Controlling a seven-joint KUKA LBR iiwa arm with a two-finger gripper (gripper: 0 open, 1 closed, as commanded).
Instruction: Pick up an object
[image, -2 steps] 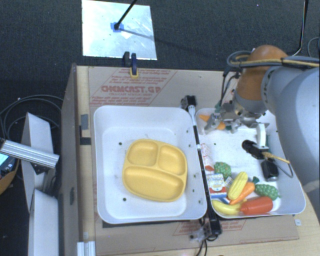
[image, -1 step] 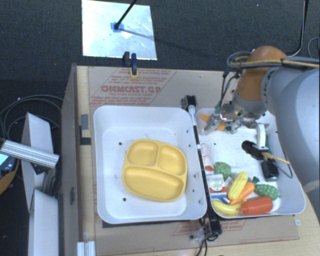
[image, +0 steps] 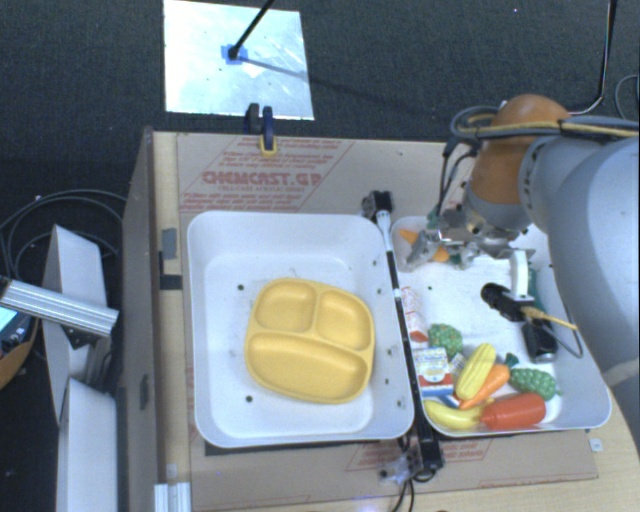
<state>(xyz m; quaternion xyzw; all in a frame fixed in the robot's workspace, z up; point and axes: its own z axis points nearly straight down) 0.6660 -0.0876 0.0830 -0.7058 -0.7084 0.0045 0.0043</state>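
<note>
The arm (image: 565, 180) reaches in from the right and covers the far right part of the right bin (image: 455, 295), so that bin's right rim is cut off. The wrist hangs low over the bin's far left corner. The jaws sit beneath it in shadow and glare, and I cannot tell whether they are spread or pressed together.

Just left of them, by the bin's wall, lies a small orange piece (image: 408, 238), partly hidden and of unclear kind. The other toys crowd the near end of the same bin:
- broccoli (image: 445, 338)
- corn (image: 476, 368), with a carrot (image: 490, 386) touching it
- a banana (image: 448, 414) at the near rim
- a red piece (image: 515, 410)
- a knobbly green piece (image: 533, 381)
- a small carton (image: 431, 362), its print too small to read

The left bin (image: 220, 300) holds a yellow plate (image: 310, 340) with three sections, lying flat near its middle. Both bins rest on the desk (image: 300, 165).
</note>
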